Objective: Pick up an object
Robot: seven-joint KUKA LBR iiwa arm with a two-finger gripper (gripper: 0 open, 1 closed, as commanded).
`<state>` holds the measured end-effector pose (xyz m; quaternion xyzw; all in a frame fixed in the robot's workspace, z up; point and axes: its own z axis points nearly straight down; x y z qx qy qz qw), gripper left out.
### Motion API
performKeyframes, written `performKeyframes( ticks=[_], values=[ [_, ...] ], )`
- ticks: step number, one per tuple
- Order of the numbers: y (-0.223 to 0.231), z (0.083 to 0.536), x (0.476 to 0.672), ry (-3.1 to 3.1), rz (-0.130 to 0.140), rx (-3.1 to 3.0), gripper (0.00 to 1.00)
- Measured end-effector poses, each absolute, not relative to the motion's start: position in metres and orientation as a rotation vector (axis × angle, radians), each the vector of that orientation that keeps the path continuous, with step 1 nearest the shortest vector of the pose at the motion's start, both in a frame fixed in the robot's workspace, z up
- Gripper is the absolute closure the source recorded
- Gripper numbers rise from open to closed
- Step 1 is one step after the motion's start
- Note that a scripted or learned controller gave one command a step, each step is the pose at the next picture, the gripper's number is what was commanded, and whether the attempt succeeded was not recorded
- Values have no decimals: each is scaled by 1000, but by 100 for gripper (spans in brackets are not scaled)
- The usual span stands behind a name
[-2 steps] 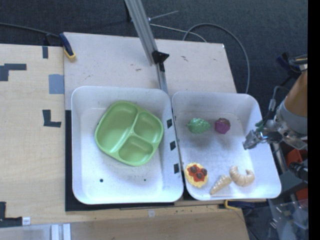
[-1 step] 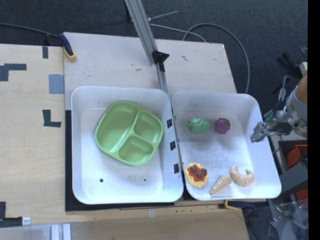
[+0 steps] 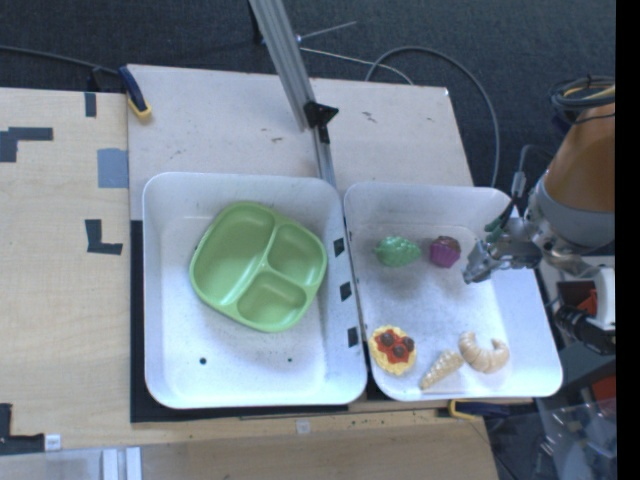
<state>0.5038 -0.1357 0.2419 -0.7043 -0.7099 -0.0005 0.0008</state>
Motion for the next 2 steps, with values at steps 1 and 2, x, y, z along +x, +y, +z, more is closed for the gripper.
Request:
performKeyframes(
  ticks=[1,2],
  values=[
    [-90,245,519,-2228,-1,-2212,100],
    [-34,231,530,-2227,2,-2211,100]
  ],
)
